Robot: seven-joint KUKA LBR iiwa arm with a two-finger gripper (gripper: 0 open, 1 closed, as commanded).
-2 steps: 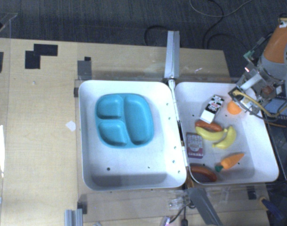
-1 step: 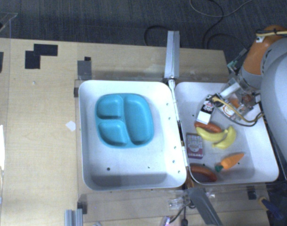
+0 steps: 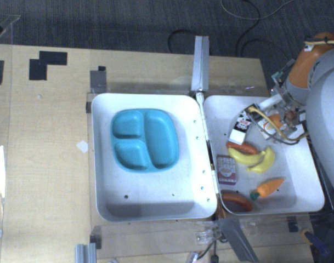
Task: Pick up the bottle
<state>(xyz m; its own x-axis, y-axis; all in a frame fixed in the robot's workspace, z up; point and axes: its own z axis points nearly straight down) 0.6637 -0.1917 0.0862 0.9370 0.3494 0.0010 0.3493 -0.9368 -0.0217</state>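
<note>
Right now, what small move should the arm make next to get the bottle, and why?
Probably slide the hand a little toward the left bin, then lower it. What looks like the small white bottle lies just above the banana, and the hand sits beside it rather than over it.

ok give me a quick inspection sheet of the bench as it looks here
surface: wooden bench bearing a left bin and a right bin, both white
job's things: bottle cannot be told apart in the right bin
clutter: blue divided tray in the left bin; banana, carrot, red card and dark red item in the right bin
grippers: gripper low over the right bin's far side; state cannot be told
cables: black cables on the floor behind the bench
surroundings: dark carpet
</note>
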